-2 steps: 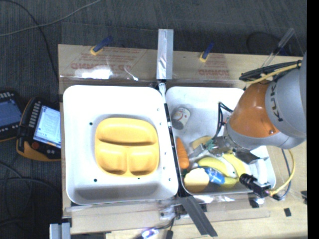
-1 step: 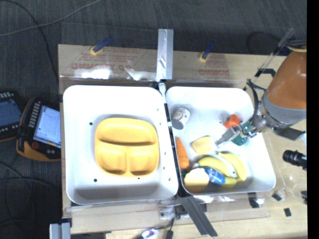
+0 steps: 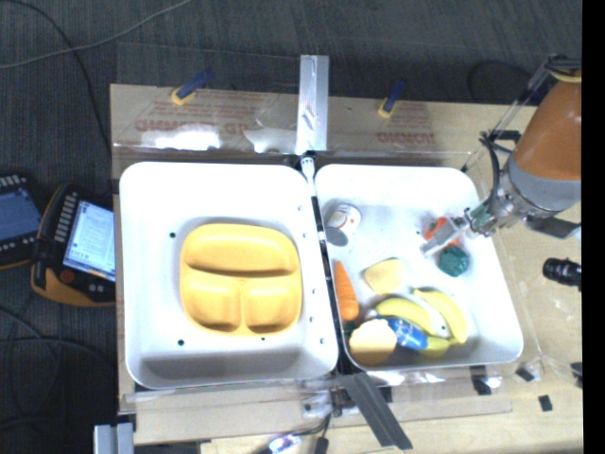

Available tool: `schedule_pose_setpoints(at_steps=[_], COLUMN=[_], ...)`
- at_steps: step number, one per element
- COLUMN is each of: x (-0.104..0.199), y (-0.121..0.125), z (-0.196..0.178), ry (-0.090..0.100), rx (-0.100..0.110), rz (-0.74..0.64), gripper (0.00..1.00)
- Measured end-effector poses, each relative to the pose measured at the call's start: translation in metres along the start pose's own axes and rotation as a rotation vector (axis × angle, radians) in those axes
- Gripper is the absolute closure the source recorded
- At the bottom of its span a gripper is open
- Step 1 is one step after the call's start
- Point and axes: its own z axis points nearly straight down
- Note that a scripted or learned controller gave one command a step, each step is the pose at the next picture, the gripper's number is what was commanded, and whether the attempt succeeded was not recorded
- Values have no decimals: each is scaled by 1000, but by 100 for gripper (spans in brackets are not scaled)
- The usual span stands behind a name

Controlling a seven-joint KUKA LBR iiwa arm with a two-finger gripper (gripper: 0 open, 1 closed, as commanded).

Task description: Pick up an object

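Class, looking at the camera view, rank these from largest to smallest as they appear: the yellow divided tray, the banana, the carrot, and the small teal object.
1. Yellow divided tray, clearly the largest.
2. Banana.
3. Carrot, thinner and shorter than the banana.
4. Small teal object, the smallest.

Both bins look like smooth white plastic, semi-gloss w/ soft highlights: left bin [image 3: 142, 253], right bin [image 3: 492, 301]. Yellow tray [image 3: 241, 277] in left bin: moulded plastic, slight sheen. Bananas [image 3: 440, 312] at right bin's near edge: glossy plastic look. Carrot [image 3: 346, 291] by its left wall: smooth, shiny orange. Bench [image 3: 444, 121]: pale wood or board, matt. Upright bar [image 3: 313, 102] at far edge: brushed metal. Floor [image 3: 95, 26]: dark carpet, rough weave.
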Motion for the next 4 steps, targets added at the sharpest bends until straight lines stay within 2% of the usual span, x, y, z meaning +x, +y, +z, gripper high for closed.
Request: schedule_pose_setpoints(at_steps=[1, 2, 3, 4], x=[-28, 12, -43, 6], y=[26, 96, 91, 110], z=[94, 97, 10, 93], ry=[1, -7, -6, 6], rx=[-1, -9, -1, 11], rz=[23, 39, -358, -538], gripper=[0, 0, 0, 0])
